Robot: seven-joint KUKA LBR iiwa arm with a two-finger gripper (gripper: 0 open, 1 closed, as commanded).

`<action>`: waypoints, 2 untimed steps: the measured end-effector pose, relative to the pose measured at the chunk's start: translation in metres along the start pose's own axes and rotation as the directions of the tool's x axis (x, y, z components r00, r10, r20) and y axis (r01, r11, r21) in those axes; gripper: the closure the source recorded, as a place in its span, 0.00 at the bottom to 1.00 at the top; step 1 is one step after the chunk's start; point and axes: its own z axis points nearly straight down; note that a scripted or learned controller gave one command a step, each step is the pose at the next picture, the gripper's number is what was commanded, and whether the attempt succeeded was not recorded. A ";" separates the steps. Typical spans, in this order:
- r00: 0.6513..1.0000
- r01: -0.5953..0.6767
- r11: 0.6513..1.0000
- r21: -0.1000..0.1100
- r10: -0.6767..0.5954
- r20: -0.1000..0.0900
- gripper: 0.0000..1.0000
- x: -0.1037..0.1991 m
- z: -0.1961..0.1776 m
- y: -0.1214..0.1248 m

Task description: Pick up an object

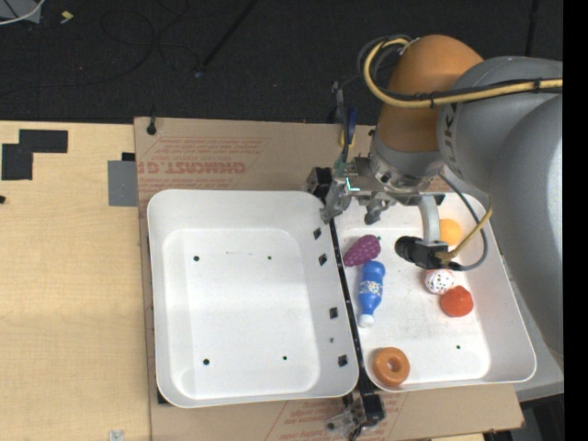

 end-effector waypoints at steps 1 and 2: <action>1.000 0.001 1.000 0.001 -0.001 0.000 1.00 -0.001 -0.010 0.000; 1.000 -0.001 1.000 -0.007 0.001 0.000 1.00 0.003 -0.030 0.001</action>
